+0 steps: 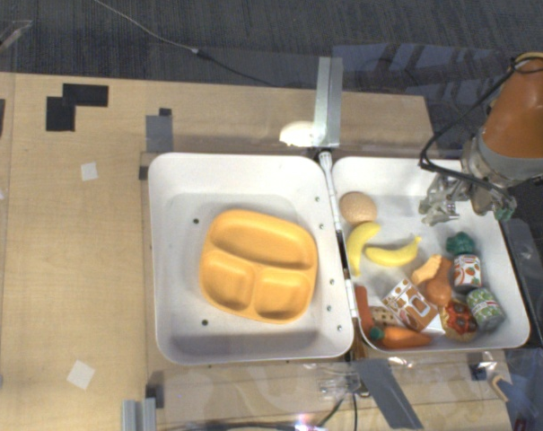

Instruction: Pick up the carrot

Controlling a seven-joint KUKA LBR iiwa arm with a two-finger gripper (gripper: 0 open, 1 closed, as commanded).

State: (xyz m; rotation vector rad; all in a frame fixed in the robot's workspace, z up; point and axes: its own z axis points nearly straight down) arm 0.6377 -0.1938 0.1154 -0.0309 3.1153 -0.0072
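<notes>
Two white bins side by side mid-frame: left bin (163, 241) with a yellow divided tray (258, 266) in its middle, right bin (392, 176) crowded along its lower half. Carrot (406, 337) at the lower edge of the right bin, lying roughly level, orange body with a green tuft at its left end, pressed in among neighbours: a red item (364, 308) just to its left, a small patterned carton (409, 302) above it, a round red-and-yellow piece (459, 321) to its right. Further up, a banana (379, 245) and a brownish potato (358, 207).

Gripper (464, 202) at the upper right of the right bin, well apart from the carrot, nothing visibly between the fingers; opening not readable from this angle.

Probably a toy carrot: light, stiff, smooth-skinned, likely to slide or roll under a glancing pinch. Best taken across the thick middle of the body, fingers set either side of its length, clear of the tapering tip. Crowding a risk: little room for fingers beside the carton.
</notes>
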